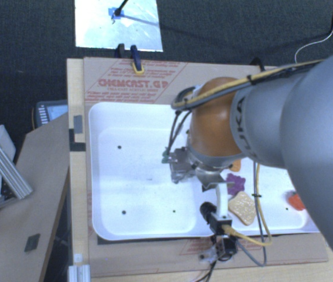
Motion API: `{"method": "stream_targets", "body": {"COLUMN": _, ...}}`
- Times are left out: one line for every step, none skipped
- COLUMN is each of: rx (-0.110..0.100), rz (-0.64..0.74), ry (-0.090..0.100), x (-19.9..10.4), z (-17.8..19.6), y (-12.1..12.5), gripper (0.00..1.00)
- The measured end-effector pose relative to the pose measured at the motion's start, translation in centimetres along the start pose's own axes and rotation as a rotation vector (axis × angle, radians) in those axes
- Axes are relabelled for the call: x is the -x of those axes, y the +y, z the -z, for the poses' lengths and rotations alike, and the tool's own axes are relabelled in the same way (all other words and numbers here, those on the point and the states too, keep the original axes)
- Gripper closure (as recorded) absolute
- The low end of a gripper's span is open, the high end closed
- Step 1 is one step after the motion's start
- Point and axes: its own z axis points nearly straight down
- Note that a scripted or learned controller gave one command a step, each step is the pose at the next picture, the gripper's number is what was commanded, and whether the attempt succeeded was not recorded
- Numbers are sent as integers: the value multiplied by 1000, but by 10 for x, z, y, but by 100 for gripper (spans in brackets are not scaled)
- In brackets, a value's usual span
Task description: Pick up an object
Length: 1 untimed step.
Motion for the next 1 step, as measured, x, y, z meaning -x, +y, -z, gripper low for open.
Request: {"method": "stream_targets", "body": {"rx": 5, "rz": 3, "ry": 2, "x": 2, "z": -81, "y": 11, "gripper": 100}}
